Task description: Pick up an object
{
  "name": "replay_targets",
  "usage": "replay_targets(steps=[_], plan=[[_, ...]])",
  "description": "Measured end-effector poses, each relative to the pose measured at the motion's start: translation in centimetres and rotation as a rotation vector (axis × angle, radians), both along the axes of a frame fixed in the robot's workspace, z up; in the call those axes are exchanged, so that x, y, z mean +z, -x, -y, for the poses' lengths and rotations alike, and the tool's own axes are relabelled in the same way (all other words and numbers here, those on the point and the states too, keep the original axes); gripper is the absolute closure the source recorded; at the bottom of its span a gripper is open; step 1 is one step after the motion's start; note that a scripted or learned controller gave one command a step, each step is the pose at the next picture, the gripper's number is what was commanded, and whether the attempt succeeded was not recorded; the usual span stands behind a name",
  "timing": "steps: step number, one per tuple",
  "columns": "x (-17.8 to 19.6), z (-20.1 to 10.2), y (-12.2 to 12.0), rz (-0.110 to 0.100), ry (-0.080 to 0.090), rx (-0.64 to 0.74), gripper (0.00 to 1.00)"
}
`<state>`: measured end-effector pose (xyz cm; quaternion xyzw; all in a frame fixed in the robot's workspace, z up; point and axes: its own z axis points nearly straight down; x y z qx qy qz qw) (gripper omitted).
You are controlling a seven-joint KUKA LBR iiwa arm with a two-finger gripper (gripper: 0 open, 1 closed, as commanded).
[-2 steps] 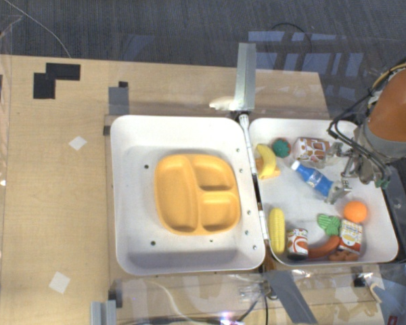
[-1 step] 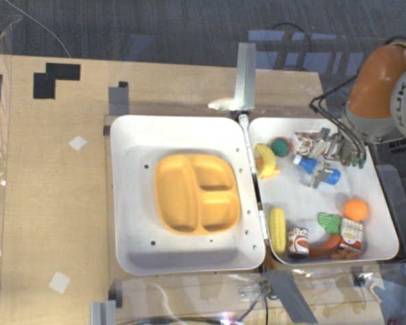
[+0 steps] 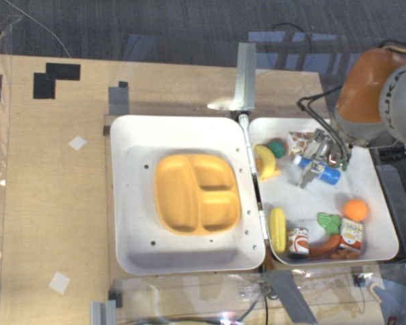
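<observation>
My gripper [image 3: 311,170] hangs low over the upper middle of the right bin [image 3: 386,202], under the grey arm with its orange band [image 3: 361,87]. A blue object [image 3: 330,175] lies right beside it, partly covered by the gripper. A printed snack packet [image 3: 300,141] sits just to its upper left. I see nothing clearly held. Further left lie a yellow banana-like toy [image 3: 265,162] and a small green piece [image 3: 277,147].
The front of the right bin holds an orange ball [image 3: 355,210], a green toy [image 3: 328,221], a corn cob [image 3: 277,227], a small can [image 3: 298,242], a brown sausage [image 3: 323,248] and a little carton [image 3: 351,234]. In the left bin [image 3: 132,147] lies a yellow divided plate [image 3: 196,193].
</observation>
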<state>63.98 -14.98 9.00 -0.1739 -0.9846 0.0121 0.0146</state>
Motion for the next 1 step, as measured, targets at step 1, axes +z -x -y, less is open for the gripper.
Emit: replay_targets(steps=[1], plan=[[0.05, -0.49, -0.66, -0.026, -0.004, -0.143, 0.0]])
